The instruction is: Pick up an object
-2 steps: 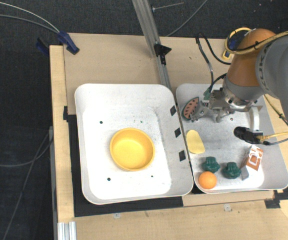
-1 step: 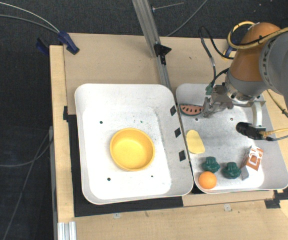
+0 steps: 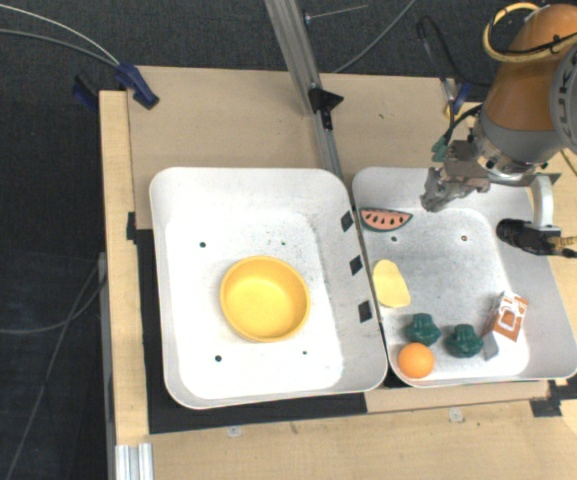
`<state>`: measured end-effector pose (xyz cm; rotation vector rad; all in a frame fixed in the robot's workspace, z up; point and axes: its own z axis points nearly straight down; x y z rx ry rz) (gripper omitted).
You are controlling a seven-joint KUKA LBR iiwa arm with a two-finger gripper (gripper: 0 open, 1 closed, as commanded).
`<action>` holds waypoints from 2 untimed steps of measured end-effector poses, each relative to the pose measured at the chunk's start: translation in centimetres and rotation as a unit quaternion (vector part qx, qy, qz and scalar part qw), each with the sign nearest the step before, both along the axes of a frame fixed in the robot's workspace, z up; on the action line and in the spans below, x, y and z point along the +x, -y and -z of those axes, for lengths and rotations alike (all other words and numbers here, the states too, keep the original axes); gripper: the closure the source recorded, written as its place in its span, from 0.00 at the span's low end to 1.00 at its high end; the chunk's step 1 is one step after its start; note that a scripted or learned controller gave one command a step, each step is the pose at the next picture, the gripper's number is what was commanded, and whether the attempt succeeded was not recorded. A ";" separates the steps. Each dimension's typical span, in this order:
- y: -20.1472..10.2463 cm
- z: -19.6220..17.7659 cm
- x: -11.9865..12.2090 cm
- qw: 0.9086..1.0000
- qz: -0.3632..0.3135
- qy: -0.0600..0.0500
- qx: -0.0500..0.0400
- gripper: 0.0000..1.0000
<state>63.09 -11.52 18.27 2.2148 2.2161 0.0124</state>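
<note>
My gripper (image 3: 438,199) hangs over the back of the right bin (image 3: 468,258), a little right of a watermelon slice (image 3: 384,219) that lies near the bin's back left corner. Nothing shows between its tips. A pale yellow piece (image 3: 391,284) lies by the bin's left wall. Along the front sit an orange ball (image 3: 416,360), two green toys (image 3: 423,327) (image 3: 461,341) and an orange-and-white carton (image 3: 509,317).
The left bin (image 3: 183,268) holds a yellow bowl (image 3: 263,298). A metal pole (image 3: 298,58) slants down to the gap between the bins. Bare floor of the right bin lies between the gripper and the front objects.
</note>
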 end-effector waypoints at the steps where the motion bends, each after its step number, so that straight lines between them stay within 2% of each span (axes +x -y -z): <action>1: -0.1 -3.8 0.1 1.000 0.000 -0.003 0.000 1.00; 2: -5.3 -5.3 0.6 1.000 -0.003 -0.002 0.002 1.00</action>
